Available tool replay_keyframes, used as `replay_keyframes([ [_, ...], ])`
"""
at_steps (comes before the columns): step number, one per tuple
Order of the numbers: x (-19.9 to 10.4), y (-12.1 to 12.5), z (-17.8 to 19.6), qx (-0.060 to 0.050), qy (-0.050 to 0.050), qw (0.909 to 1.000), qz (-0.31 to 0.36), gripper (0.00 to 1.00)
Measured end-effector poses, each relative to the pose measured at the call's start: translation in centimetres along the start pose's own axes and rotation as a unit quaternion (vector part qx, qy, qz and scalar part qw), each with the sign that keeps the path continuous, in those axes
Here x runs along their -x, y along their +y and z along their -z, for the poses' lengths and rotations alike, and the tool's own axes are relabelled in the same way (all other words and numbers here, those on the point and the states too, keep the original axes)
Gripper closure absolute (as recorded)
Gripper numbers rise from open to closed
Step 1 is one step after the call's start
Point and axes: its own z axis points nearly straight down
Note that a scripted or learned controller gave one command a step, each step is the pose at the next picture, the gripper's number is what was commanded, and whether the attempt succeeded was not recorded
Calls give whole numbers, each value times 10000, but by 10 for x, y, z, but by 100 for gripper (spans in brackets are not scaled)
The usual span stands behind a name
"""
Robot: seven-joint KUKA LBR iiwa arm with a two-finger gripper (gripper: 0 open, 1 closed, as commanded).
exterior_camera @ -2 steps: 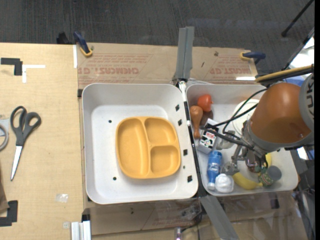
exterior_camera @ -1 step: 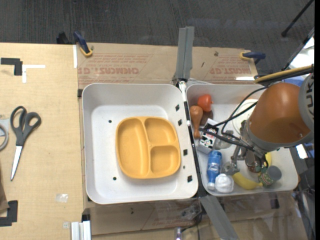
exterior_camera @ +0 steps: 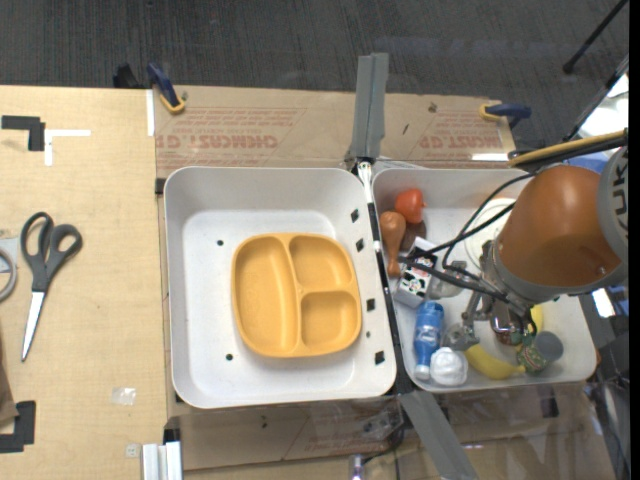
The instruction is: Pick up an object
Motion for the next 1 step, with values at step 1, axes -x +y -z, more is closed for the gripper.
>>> replay_keyframes([
  [1,-1,-3,0,4,13,9997,-245,0],
])
